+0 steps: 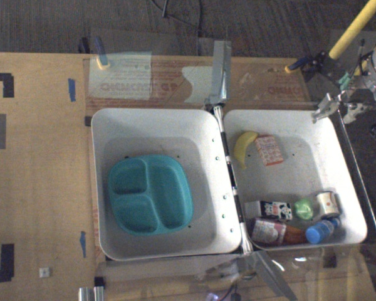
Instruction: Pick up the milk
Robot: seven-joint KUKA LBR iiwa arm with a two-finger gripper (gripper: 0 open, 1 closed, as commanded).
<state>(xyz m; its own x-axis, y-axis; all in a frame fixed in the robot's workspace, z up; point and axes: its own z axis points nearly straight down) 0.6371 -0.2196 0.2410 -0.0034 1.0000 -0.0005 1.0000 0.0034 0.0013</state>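
The milk [276, 210] is a small carton with a black-and-white cow pattern. It lies on its side near the front of the right bin [348, 168], close to that bin's left wall. My gripper [331, 104] hangs over the far right corner of the right bin, well away from the milk and not touching any object. Nothing shows in its grasp.
Around the milk lie a green item [304, 209], a can [328, 204], a blue bottle [319, 232] and a pink packet [268, 232]. A banana [243, 147] and a red-and-white box [269, 150] sit further back. The left bin [106, 130] holds a teal divided plate [150, 194].
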